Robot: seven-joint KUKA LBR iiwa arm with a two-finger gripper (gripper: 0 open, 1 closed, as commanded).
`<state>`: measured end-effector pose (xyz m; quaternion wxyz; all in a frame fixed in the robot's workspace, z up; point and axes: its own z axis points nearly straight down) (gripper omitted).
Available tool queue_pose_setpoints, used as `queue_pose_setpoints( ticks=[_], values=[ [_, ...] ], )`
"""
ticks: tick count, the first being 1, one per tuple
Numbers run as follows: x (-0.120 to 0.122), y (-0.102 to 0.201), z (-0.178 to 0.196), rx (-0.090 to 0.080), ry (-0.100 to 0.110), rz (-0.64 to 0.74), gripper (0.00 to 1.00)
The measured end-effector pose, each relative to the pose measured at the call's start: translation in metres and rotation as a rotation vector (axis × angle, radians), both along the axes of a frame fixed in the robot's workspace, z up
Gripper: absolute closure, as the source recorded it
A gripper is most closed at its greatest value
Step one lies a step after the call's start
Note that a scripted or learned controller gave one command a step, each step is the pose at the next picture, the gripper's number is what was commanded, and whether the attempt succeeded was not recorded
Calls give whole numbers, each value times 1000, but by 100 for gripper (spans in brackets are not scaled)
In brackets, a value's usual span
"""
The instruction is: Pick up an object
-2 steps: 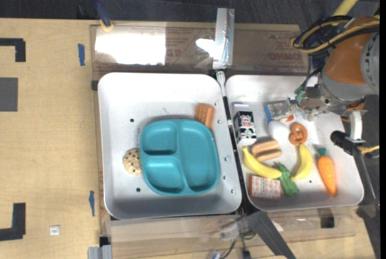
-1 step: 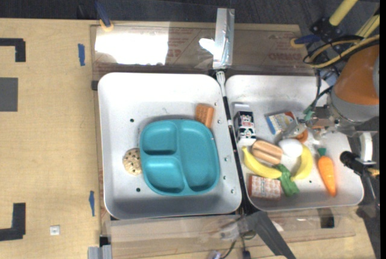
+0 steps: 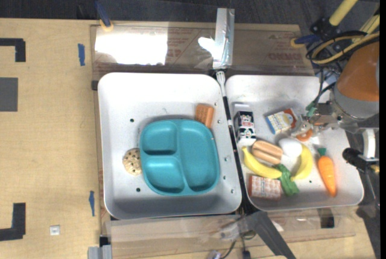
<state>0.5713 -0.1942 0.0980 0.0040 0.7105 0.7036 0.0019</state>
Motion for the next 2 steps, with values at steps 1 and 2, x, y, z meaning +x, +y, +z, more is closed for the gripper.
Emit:
queue_pose_setpoints(
  ticks=[1,2],
  values=[
    [43,68,98,5,-2,-118,100],
    [31,134,95,5,11,-29,100]
  ],
)
